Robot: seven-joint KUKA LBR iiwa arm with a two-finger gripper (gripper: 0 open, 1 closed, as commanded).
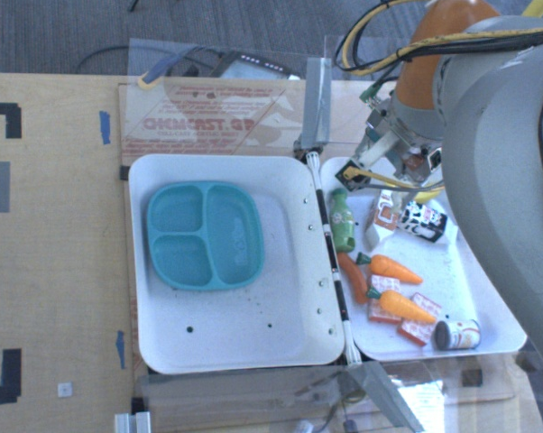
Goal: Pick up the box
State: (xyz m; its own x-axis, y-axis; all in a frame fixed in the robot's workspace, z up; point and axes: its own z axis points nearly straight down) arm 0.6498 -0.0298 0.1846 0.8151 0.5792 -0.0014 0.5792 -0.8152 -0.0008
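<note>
The grey arm [497, 133] is being shown reaching in from the right, its orange band [443, 34] sitting above the wrist, and the gripper [380, 165] is being held over the far left corner of the right bin [474, 278] — how wide it is standing cannot be told from this angle. Two boxes are being counted in that bin, both lying just on the near side of the gripper: a red-and-white box [386, 214] is being seen tilted close to the bin's middle, and a black-and-white box [425, 222] is lying just beside it toward the right wall. Whether the gripper is touching either one cannot be made out. A green bottle [343, 219] is being shown lying along the left wall of the same bin, near the red-and-white box. Nearer the camera, a long orange piece [353, 278] is being seen along that wall below the bottle, with a first carrot [396, 269] beside it and a second carrot [407, 307] just in front. Two red-and-white packets are being picked out — one packet [384, 310] touching the second carrot, the other packet [416, 332] between that carrot and a can [456, 335] lying on its side at the near right corner. In the left bin [280, 318] a teal divided plate [204, 235] is being shown lying flat toward the left wall, well apart from the rest
</note>
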